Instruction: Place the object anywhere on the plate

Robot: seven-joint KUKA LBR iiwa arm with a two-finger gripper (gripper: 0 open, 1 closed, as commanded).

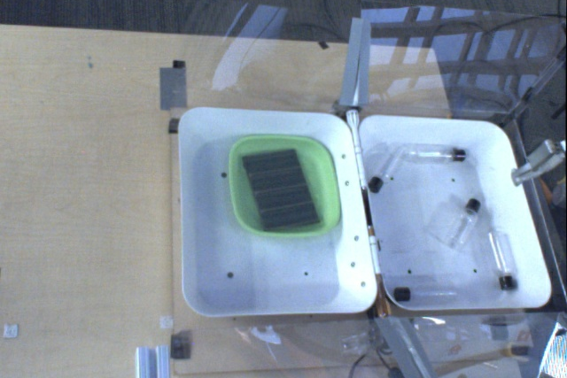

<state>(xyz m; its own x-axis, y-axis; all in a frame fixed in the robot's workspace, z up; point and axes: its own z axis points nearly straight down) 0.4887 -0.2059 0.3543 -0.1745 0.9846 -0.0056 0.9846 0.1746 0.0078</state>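
Observation:
A green square plate (240,187) sits in the upper middle of the left bin (266,283). A dark grey ribbed rectangular object (281,189) lies flat on the plate, slightly turned, and nothing touches it. My gripper (539,164) shows only as a small grey part at the far right, over the right rim of the right bin (423,257). It is far from the plate, and its state is hidden.
Several clear tubes with black caps lie scattered in the right bin, such as one (431,155) near the back and one (460,224) in the middle. A grey metal bar (355,66) runs back from between the bins. Bare wooden bench (80,190) spreads to the left.

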